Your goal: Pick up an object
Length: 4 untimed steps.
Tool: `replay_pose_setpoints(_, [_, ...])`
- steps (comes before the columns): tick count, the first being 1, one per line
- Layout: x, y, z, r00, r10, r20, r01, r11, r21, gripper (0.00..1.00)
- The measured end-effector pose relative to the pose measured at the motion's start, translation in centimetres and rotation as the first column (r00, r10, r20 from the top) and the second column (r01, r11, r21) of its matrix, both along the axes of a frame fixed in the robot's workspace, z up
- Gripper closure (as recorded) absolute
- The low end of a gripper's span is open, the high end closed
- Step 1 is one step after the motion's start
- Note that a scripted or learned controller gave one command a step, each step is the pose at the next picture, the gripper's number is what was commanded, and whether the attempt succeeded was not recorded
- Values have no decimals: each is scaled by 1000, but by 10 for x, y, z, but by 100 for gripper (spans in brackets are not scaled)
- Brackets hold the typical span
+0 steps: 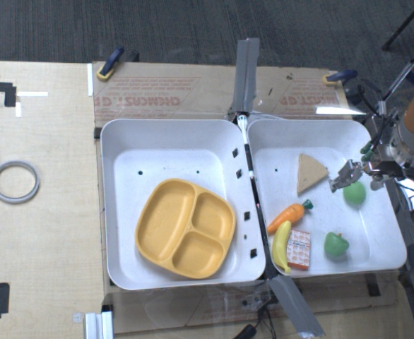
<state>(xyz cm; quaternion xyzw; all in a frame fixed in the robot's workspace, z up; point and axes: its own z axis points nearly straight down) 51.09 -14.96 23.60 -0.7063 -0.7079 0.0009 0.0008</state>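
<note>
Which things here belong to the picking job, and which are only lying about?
For the job: gripper, green ball, wedge, carrot, banana, carton, green pepper.

Lying about: yellow tray, tape roll, blue clamps.

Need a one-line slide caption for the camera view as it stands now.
Claw hovers over a green ball in the right bin; yellow divided plate lies in the left bin.
</note>
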Motion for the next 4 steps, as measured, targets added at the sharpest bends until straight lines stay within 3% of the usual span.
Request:
replay_pose_setpoints(1, [49,-70,-117,990,138,0,-138,990,4,0])
replay_pose_setpoints(2, [100,-51,-76,964,264,5,-264,964,-2,0])
replay_pose_setpoints(3, [109,-32,-139,958,287,10,-287,958,-5,0])
replay_pose_setpoints(4, [84,-68,-139,976,219,12,-219,976,2,0])
